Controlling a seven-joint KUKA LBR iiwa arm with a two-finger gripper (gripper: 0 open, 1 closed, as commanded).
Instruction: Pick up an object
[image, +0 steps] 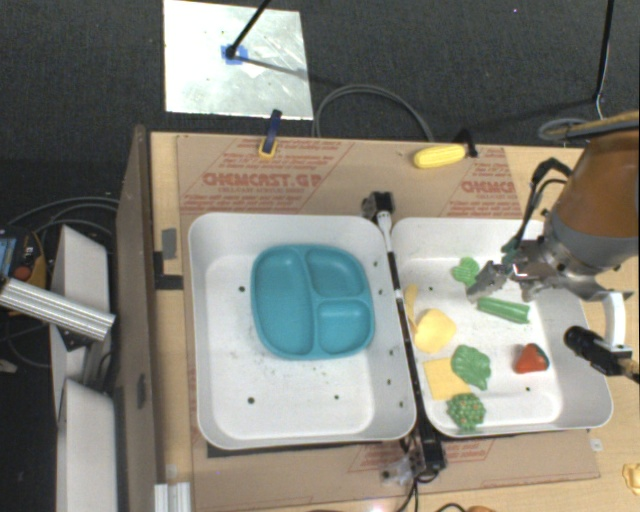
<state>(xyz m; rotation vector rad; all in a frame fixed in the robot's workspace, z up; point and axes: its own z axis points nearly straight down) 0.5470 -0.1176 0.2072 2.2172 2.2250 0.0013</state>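
Cardboard-covered bench (330, 170) bears two white bins (215, 330); gripper (497, 276) over toy food.

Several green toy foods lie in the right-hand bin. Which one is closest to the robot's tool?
The small leafy green piece, at the bin's upper left, right beside the tool. The long green stick lies just below; the two bumpy green ones sit nearer the front.

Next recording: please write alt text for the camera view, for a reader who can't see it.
A grey and orange robot arm's gripper hovers over the right white bin of plastic toy food, near a green bean-like piece. The left white bin holds a teal divided plate.
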